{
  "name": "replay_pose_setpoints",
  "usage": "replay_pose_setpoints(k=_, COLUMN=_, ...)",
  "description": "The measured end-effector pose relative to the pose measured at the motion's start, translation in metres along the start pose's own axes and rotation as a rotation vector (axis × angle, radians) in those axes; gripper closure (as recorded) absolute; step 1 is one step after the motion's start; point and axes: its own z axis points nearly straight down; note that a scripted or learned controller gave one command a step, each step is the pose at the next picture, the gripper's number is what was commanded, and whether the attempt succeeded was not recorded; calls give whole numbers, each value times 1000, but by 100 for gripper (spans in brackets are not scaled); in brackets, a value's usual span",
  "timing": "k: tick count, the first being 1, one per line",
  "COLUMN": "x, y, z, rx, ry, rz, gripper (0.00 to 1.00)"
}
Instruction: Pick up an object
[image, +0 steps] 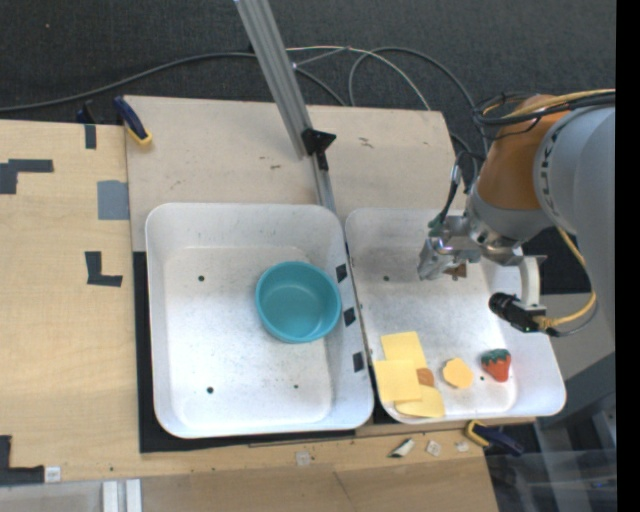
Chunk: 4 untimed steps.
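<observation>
Two shallow white plastic bins are sitting side by side on the pale wooden desk (230, 150), both speckled with dark marks. A round teal bowl (297, 301), smooth and empty, is lying in the left bin (180, 330). In the right bin (400, 250), near its front edge, flat yellow pieces (405, 375) like cheese slices are lying with a small brown bit (426, 377) on them; beside them are a round orange piece (458, 374) and a red strawberry toy (496, 365) with green top. The claw (440, 262) is hanging over the back part of the right bin, well apart from these things. Whether it is open or closed, I cannot tell
</observation>
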Motion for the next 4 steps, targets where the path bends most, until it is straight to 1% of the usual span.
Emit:
replay_pose_setpoints(k=1, x=-2, y=-7, z=-58, rx=-3, ry=-1, rz=0, gripper=100)
replay_pose_setpoints(k=2, x=2, y=-1, z=-121, rx=-4, ry=-1, rz=-1, gripper=100)
replay_pose_setpoints(k=3, x=57, y=0, z=-125, rx=1, ry=2, rz=-6, gripper=100)
replay_pose_setpoints(k=4, x=111, y=-5, z=-127, rx=3, ry=1, rz=-6, gripper=100)
